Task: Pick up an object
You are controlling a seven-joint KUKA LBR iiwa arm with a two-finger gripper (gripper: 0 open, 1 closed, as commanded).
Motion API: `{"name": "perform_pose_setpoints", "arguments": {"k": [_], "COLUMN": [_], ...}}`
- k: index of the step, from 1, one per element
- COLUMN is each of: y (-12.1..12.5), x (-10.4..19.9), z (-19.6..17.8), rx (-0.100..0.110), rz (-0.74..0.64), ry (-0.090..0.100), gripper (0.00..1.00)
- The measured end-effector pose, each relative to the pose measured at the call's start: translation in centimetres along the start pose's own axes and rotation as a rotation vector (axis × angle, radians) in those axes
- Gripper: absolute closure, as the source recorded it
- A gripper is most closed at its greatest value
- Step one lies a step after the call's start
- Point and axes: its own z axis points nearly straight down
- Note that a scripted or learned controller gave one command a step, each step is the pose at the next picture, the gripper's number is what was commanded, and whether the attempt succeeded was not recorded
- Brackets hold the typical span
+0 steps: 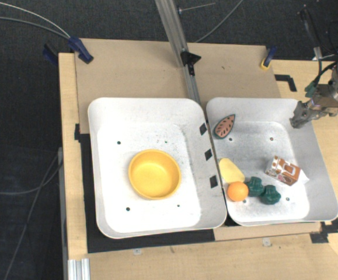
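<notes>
The gripper (302, 116) hangs at the right bin's (256, 121) far right edge; whether its jaws are parted, I can't tell. Orange ball (237, 191), green toy (262, 191) and small carton (283, 171) sit near.

Two white bins: left bin (104, 174) and right bin (309, 174). One yellow bowl (153, 173), at the left bin's centre. Five small items in the right bin: one leaf-shaped piece (224, 125) at 11 o'clock, one yellow wedge (230, 170), one orange ball (237, 191), one green toy (262, 191) toward 6 o'clock, one small brown-and-white box (283, 170) at 4 o'clock.
</notes>
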Motion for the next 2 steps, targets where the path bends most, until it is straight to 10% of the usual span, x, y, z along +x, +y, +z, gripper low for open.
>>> {"name": "perform_pose_setpoints", "arguments": {"k": [2], "y": [-2.2], "x": [12.7], "z": [0.7], "rx": [0.015], "rz": [-0.006], "ry": [0.01], "gripper": [1.0]}}
